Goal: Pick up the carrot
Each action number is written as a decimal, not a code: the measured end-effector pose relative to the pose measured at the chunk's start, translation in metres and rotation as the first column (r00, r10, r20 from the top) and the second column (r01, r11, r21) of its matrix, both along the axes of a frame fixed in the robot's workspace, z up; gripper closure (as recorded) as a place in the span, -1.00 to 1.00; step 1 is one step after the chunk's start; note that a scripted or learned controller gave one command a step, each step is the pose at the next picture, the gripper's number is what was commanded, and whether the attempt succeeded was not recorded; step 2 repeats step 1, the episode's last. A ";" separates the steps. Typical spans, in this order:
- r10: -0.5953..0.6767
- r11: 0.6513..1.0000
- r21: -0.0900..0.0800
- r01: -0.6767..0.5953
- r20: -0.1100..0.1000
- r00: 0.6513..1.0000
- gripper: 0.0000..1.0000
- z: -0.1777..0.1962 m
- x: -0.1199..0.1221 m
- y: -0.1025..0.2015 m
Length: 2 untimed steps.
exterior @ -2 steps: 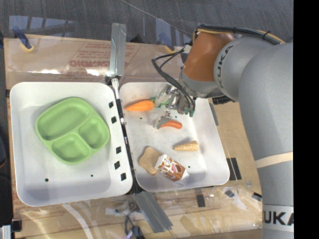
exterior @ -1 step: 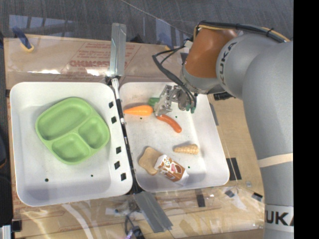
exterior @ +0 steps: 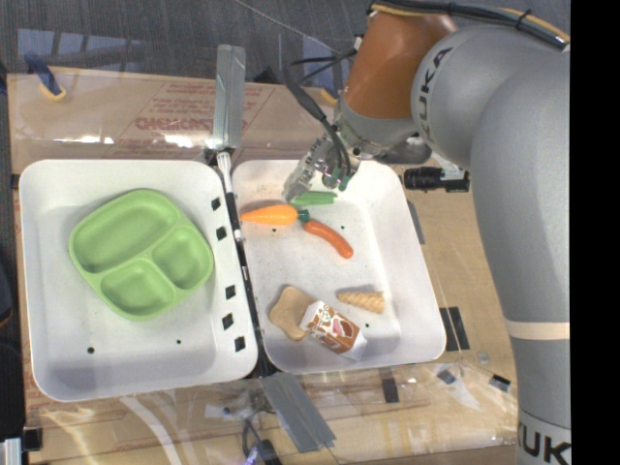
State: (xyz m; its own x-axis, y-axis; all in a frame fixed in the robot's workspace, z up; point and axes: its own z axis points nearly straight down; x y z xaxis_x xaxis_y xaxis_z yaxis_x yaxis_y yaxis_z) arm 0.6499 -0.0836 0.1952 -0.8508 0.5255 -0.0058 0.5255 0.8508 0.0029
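Jaws hanging just above the carrot, grasp not yet made

Jaws are low over the right bin (exterior: 412,260), and from this slanted view I cannot tell whether they stand wide or narrow, because the metal parts blur together under the wrist. Nothing is seen between them.

The carrot (exterior: 269,215) lies on the bin floor just beside the jaws, a little below and to the left of them in the picture, with its orange body pointing away from them. A small green piece (exterior: 316,199) lies almost under the jaws; it is probably the leafy end of the carrot, but I am not sure of it.

A red-orange sausage-shaped thing (exterior: 331,239) lies just below the jaws, very near the thick end of the carrot. I think this is why the jaws come from above: a descent from the side could push the neighbour.

Farther below the jaws, well apart, are a cone-shaped pastry (exterior: 361,301), a bread slice (exterior: 285,310) and a small carton (exterior: 335,328). Far to the left of the jaws, a green divided plate (exterior: 140,252) sits in the left bin (exterior: 39,356), not part of this step
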 end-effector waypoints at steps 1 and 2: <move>0.503 0.864 0.001 -0.503 -0.005 0.864 1.00 0.021 -0.059 0.046; 0.503 0.864 0.001 -0.503 -0.005 0.864 1.00 0.021 -0.059 0.046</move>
